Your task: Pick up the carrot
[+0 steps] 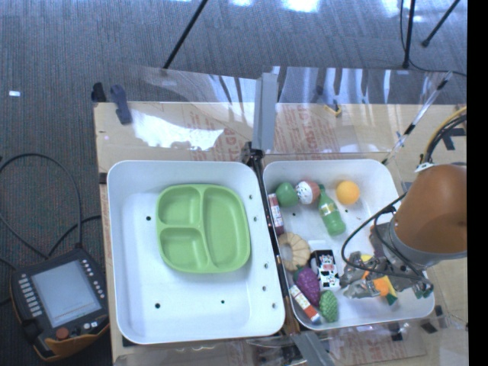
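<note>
Tool (379,284) sits down on carrot (381,287)

- No text could be read anywhere.
- Red print ran across the clear sheet (305,124) on the bench (107,139), reversed and too blurred to make out.
- The pendant (61,296) had a blank screen.

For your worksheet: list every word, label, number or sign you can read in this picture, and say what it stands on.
None reads clearly.
Bench top: faint reddish print, glared and too blurred to read.
Handheld control pad: screen and buttons too small to read.
Green bottle: label too small.
Small box at the right bin's left wall: print too small.
Black-and-white carton: markings unreadable.
</note>
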Controlling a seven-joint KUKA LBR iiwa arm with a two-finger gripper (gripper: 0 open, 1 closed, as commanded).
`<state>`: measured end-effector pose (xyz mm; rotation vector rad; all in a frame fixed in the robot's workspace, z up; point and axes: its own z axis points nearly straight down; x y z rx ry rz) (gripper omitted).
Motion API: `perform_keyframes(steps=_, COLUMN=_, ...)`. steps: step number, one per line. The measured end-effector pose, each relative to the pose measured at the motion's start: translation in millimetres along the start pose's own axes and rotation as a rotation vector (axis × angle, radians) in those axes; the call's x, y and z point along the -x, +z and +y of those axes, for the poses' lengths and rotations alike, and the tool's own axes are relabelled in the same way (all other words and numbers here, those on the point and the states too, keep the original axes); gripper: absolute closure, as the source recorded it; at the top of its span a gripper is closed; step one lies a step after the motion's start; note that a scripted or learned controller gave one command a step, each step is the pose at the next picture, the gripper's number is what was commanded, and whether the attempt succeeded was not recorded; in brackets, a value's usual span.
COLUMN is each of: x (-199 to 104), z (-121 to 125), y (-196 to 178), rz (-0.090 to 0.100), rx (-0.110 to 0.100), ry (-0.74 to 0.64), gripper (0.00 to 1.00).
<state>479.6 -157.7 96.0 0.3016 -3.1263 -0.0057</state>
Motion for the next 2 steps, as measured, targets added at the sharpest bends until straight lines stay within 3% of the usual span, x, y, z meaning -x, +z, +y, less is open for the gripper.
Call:
perform_keyframes(steps=1, x=40.3, z=57.3, y=-119.0, rz=-0.010, rx=-0.004, ry=0.160, gripper=1.00)
perform_keyframes(steps=2, x=59.1, z=-28.0, y=-160.2, rz=-0.005, rx=-0.004, ry=0.055, gripper=1.00)
